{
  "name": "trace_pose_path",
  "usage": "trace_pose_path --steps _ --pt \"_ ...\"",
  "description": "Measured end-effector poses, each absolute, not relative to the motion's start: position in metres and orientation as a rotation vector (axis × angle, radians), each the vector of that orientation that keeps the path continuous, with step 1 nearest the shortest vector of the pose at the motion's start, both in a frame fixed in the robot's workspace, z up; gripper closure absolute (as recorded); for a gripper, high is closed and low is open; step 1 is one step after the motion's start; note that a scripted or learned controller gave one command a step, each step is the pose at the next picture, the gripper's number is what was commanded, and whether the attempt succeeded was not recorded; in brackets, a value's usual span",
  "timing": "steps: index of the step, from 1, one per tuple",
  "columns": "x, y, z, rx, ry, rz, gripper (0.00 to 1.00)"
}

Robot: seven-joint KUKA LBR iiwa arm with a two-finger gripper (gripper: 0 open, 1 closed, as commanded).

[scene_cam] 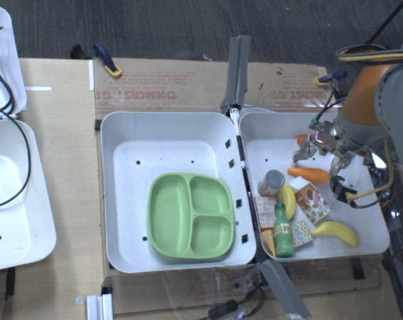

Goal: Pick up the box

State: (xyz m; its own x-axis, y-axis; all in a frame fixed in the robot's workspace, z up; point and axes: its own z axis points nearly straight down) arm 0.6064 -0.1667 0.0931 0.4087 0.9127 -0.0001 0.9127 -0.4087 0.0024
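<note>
Over the right shallow white bin [371, 235], the grey arm with its orange band [365, 102] reaches in from the right, wrist bent down toward the bin's far half. Its jaws [319, 153] hang just above an orange carrot [309, 175]; whether they stand apart or together cannot be told, cabling and metal parts blur them. A small printed cardboard box [312, 203] lies flat mid-bin, beside a yellow banana [287, 201], near a second banana [335, 231]. A green bottle [283, 231] partly hides a flat packet. A green divided plate [191, 215] sits in the left bin [115, 179].
</note>
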Motion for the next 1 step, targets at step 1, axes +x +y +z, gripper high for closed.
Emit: trace_pose_path --steps 1 --pt "0.6585 -0.1423 0.0915 2.709 1.591 -0.004 0.00"
